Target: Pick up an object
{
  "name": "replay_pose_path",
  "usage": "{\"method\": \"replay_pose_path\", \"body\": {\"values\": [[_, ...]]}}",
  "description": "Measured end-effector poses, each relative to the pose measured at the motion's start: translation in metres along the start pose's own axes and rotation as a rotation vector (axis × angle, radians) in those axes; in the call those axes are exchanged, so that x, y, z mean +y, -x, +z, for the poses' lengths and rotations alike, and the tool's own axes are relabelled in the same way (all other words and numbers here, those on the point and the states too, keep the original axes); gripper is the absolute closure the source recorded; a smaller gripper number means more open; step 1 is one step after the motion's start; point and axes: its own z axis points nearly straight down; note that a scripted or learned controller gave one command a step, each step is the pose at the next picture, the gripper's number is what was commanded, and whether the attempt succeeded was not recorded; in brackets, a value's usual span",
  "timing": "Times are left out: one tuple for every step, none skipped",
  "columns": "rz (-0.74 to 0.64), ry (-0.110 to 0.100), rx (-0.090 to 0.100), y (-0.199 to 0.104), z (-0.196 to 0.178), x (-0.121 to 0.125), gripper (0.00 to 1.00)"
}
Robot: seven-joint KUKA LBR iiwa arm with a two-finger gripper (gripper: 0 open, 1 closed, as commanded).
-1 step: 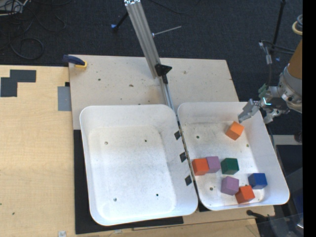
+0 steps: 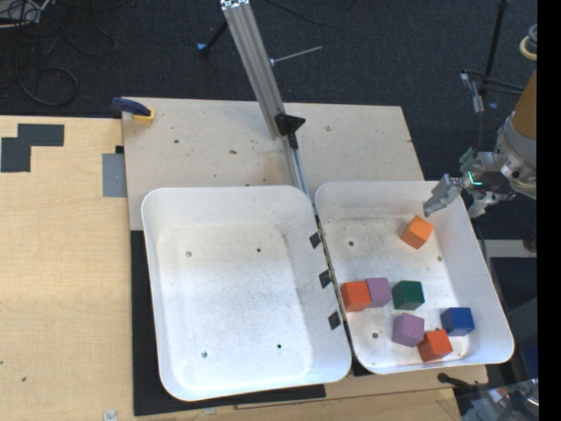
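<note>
The right bin holds several small cubes. An orange cube sits alone near its far right side. Nearer the front lie a red-orange cube, a purple cube and a dark green cube in a row. Behind them toward the front corner are a second purple cube, a blue cube and another orange cube. My gripper hovers over the bin's far right rim, just up and right of the lone orange cube. It is open, with nothing between its fingers.
The left bin stands beside the right one, with black clips along the shared rim. A slanted aluminium bar rises behind the bins. A blue-and-yellow clamp lies at the board's far left corner.
</note>
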Motion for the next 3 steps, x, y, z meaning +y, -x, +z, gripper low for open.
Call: {"method": "replay_pose_path", "body": {"values": [[0.001,-0.005,0.001,-0.005,0.044,0.000,0.00],[0.002,-0.007,0.002,-0.008,0.109,0.000,0.00],[0.006,-0.007,0.002,-0.017,0.164,-0.006,0.00]]}}
